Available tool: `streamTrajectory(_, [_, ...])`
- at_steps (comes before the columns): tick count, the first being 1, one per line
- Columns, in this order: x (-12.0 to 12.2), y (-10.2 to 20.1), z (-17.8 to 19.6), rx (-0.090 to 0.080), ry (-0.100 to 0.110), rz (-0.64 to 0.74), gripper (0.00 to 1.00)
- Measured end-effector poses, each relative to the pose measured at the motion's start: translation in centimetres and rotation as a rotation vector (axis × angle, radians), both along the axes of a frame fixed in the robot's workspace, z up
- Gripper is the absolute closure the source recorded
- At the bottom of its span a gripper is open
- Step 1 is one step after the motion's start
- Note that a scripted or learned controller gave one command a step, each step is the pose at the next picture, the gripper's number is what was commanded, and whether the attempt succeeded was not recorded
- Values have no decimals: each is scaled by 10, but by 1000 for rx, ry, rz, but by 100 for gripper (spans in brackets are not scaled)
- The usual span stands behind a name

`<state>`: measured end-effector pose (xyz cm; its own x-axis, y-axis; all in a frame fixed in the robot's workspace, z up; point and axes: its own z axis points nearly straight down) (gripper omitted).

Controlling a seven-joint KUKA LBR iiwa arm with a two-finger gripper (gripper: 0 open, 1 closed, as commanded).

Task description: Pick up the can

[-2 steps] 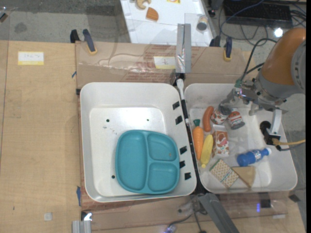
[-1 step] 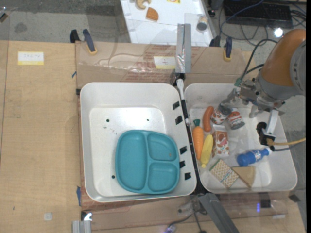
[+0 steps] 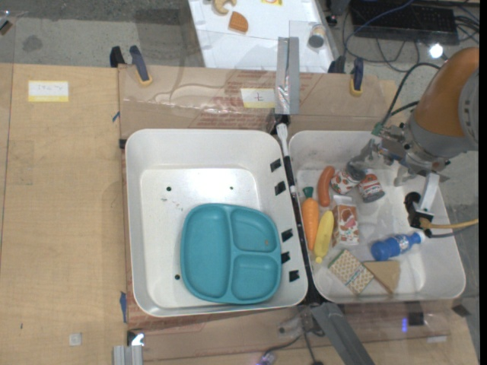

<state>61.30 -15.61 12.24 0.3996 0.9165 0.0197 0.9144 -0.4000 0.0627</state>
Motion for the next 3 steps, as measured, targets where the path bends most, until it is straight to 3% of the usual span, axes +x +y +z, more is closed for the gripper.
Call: streamTrajectory(3, [0,6,0,-5,0,9,0])
